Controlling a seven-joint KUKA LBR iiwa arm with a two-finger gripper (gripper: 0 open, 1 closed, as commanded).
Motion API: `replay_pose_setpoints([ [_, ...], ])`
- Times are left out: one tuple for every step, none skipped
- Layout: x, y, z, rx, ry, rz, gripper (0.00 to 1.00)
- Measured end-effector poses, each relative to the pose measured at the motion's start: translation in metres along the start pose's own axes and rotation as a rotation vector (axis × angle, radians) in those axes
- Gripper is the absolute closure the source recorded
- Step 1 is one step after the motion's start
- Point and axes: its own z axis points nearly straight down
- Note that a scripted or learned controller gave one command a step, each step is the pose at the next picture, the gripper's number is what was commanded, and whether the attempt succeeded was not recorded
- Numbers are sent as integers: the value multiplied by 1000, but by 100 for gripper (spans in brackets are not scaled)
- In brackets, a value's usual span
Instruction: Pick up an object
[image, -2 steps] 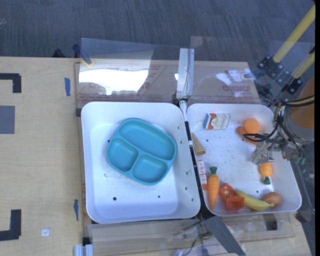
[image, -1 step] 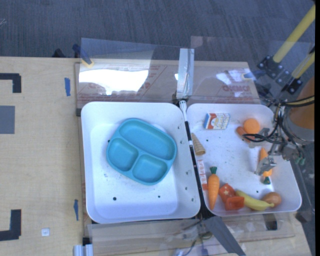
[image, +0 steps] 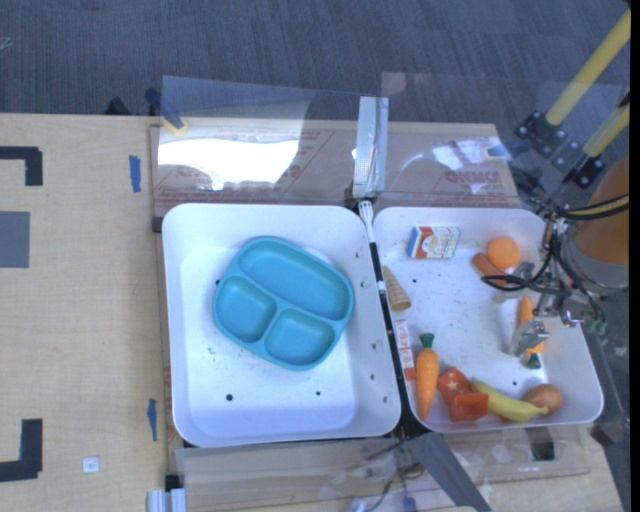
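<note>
Occupying the left bin (image: 190, 400), a blue divided plate (image: 284, 302) lies near centre. Right bin (image: 585, 395) holds a carrot (image: 427, 374) at 7 o'clock, a banana (image: 508, 404) at 5 o'clock and a carton (image: 432, 241) at 11 o'clock. Gripper (image: 530, 338) sits at 3 o'clock; finger spread cannot be told.

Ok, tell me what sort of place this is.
Probably a robot lab test bench, not a kitchen: two white bins on a taped wooden bench, toy food like a carrot and banana, and the gripper reaching in.
</note>
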Motion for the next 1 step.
replay_pose_setpoints([
  [-5,1,-14,3,-16,-1,100],
])
